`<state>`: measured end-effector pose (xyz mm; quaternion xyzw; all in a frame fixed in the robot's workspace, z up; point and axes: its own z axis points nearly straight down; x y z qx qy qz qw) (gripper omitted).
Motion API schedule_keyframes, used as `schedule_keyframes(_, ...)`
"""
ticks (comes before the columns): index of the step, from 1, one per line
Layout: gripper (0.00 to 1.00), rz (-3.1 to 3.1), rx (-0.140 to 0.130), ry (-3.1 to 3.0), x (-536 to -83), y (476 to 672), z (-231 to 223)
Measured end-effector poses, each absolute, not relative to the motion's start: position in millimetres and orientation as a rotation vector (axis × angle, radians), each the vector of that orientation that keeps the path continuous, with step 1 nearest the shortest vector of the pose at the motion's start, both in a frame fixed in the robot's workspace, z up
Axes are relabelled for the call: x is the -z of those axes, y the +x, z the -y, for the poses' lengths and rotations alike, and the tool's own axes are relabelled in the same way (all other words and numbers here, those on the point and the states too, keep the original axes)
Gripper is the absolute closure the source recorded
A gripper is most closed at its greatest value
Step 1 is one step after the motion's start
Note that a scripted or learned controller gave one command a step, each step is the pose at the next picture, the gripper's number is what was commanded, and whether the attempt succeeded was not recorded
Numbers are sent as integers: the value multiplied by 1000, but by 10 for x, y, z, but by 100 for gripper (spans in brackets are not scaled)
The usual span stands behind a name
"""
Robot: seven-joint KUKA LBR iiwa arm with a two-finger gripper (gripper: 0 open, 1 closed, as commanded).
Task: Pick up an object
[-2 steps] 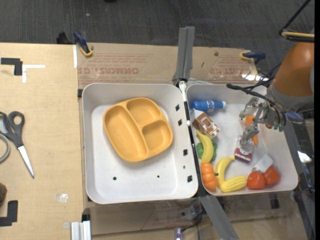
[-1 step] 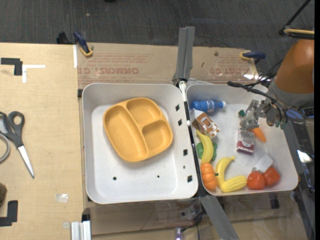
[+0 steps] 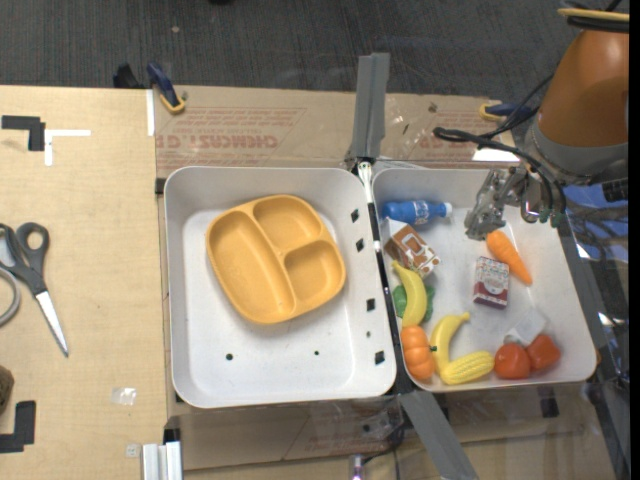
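The right bin [image 3: 570, 298] holds several toy foods. Among them are a blue bottle [image 3: 415, 209], a brown and white snack box [image 3: 413, 250], an orange carrot [image 3: 510, 256] and a small red carton [image 3: 491, 281]. Nearer the front lie a green-and-yellow banana [image 3: 412, 293], a yellow banana [image 3: 448, 333], an orange fruit [image 3: 418, 353] and two red tomatoes [image 3: 525, 358]. My gripper [image 3: 485, 222] hangs over the bin's back right part, just above and left of the carrot's top end. Nothing is seen held in it.
In the left bin [image 3: 190, 348] lies a yellow divided plate [image 3: 277, 258]. A grey divider bar [image 3: 370, 108] rises between the bins at the back. On the wooden bench at far left sit scissors [image 3: 35, 278]. The arm's orange band [image 3: 595, 78] fills the upper right.
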<state>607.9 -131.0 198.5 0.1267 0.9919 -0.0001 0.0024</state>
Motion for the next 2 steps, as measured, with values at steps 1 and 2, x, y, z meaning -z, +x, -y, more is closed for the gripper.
schedule_keyframes(1, 0, -3112, 1, 398, -1984, 6078, 1312)
schedule_keyframes(2, 0, -3113, 2, 386, -930, 5948, 1820)
